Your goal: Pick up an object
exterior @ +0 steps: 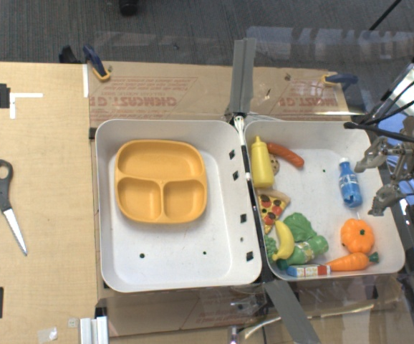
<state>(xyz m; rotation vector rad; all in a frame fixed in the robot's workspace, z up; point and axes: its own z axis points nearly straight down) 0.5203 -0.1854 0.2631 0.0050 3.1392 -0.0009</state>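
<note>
Blue, the small bottle lies just left of the open, empty hand poised over the right bin's far edge, seemingly lined up for a grasp.

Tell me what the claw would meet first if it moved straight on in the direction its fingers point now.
Probably the blue bottle. The claw sits at the right bin's right rim with its fingers pointing left, toward the bottle lying nearby. Depth is unclear from this slanted view, so it might pass above the bottle.
</note>
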